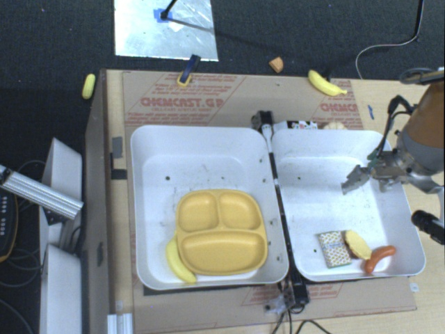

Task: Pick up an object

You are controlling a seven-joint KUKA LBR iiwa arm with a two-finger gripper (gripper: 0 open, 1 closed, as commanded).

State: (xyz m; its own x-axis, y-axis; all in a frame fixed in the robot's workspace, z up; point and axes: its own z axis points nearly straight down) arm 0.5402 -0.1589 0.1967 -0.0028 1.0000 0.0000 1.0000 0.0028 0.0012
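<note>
My gripper [353, 179] hangs over the right bin [306, 155], near its right-middle part, with the arm reaching in from the right. Its grey fingers point left and down, and nothing shows between them. Toward the front of the right bin lie a small patterned packet [334, 248], a pale yellow piece [357, 243] and an orange-red sausage [379, 257], all well below the gripper. In the left bin [160, 152] sits a yellow divided plate [221, 229] with a yellow banana [178, 262] at its front left edge.
A banana [325, 83] and a small orange piece [277, 64] lie on the bench behind the bins. A yellow object [88, 85] sits at the bench's left edge. A black divider [275, 186] runs between the two bins.
</note>
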